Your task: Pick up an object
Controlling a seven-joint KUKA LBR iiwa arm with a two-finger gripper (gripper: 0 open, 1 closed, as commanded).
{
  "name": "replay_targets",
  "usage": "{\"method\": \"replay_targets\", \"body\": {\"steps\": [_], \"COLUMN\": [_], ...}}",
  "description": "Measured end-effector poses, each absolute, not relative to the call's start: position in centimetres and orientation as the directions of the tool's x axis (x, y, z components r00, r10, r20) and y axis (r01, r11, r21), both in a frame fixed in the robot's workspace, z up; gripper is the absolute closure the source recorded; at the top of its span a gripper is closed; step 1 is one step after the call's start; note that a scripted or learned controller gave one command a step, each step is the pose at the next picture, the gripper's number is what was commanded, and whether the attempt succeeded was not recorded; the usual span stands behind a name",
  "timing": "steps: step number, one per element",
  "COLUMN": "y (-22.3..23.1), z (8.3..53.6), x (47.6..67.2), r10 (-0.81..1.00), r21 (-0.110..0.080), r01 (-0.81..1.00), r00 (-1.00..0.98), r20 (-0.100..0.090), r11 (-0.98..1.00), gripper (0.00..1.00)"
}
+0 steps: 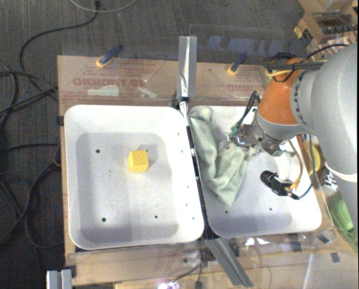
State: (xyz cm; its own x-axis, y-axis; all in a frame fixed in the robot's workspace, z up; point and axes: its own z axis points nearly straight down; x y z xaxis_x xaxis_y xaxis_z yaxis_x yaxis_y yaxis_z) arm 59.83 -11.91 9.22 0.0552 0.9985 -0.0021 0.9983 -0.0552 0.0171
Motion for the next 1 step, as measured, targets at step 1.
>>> {"method": "replay_targets", "body": {"steps": [1], "y": [-9.48], "z": [9.09], "x": [66.50], "r10": [1.000], "r21": [0.012], "r01": [1.000], "r00": [-0.021], "r20": [-0.004], "r11": [0.021], "gripper": [0.00]}}
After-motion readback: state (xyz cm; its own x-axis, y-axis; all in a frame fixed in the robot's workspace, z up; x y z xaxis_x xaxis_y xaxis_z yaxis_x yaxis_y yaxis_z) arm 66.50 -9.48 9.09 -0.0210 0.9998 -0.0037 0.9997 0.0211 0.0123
